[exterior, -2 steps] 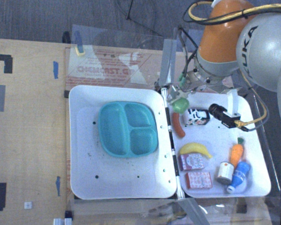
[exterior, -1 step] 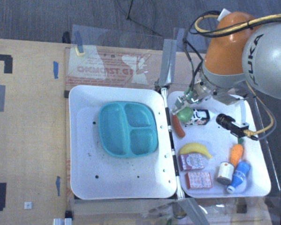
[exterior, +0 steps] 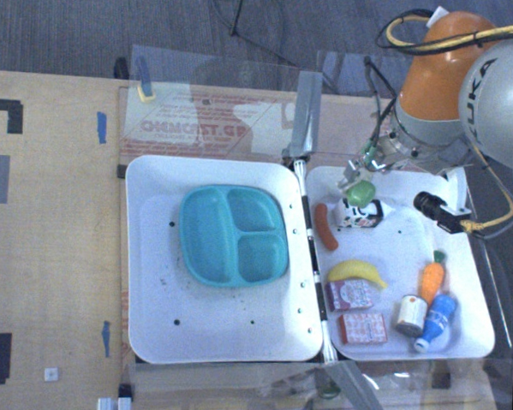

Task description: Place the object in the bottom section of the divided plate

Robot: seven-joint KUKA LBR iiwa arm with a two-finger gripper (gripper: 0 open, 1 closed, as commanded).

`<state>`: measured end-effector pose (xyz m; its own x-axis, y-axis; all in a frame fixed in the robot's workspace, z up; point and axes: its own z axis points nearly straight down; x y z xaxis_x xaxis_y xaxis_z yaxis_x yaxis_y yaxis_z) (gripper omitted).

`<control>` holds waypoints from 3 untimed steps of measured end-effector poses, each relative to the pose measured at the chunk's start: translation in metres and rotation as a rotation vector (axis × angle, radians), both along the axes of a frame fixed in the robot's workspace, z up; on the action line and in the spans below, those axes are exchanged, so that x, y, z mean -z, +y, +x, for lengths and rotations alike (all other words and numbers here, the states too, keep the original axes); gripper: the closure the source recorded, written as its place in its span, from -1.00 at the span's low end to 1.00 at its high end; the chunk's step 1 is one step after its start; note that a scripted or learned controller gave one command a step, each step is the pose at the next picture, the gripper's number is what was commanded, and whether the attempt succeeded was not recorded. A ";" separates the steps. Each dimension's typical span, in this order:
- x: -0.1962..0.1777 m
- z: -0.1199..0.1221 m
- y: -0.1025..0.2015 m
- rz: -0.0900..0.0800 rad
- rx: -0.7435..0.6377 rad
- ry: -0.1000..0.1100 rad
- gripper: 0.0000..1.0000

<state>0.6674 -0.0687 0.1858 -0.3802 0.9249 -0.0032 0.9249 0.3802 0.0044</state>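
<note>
A teal divided plate (exterior: 233, 235) lies in the left white bin (exterior: 147, 323), with one long section on its left and two smaller sections on its right. My gripper (exterior: 359, 175) hangs over the back left part of the right bin (exterior: 472, 340). Directly under its tip is a small green round object (exterior: 360, 194), which touches or rests on a black-and-white patterned object (exterior: 360, 216). The view does not let me tell whether the green object is gripped or just lying there.
The right bin also holds a red sausage (exterior: 326, 227), a banana (exterior: 357, 271), a carrot (exterior: 432, 280), a blue bottle (exterior: 436, 321), a small can (exterior: 410, 314) and two red packets (exterior: 351, 294). The arm's grey and orange wrist (exterior: 444, 64) looms over the bin's back.
</note>
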 end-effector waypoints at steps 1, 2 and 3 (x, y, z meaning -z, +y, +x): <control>-0.018 0.000 -0.046 -0.001 0.050 -0.001 1.00; -0.053 0.000 0.021 0.000 -0.080 -0.001 1.00; -0.059 0.000 0.079 0.000 -0.089 -0.001 1.00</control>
